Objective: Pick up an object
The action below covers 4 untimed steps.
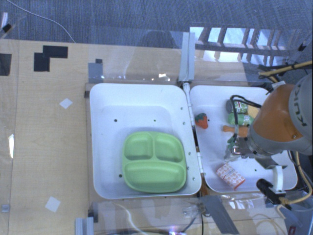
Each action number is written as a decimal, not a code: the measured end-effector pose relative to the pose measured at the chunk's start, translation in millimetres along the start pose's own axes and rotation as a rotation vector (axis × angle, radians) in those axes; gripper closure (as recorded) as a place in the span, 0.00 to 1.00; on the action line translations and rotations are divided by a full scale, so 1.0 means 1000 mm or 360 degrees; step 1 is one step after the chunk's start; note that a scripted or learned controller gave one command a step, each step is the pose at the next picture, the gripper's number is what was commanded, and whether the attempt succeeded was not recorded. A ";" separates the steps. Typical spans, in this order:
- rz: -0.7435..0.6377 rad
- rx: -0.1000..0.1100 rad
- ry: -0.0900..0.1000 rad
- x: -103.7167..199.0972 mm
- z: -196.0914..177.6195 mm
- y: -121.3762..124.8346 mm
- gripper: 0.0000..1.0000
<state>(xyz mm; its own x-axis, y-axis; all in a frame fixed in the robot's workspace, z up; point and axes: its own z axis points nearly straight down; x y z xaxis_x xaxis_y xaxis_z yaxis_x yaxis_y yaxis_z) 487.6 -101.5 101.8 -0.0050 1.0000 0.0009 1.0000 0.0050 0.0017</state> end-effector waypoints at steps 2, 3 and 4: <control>0.0103 -0.0026 -0.0005 0.016 0.001 0.005 1.00; 0.0103 -0.0025 -0.0004 0.016 0.001 0.005 0.00; -0.0197 -0.0001 -0.0001 0.020 -0.002 0.000 0.00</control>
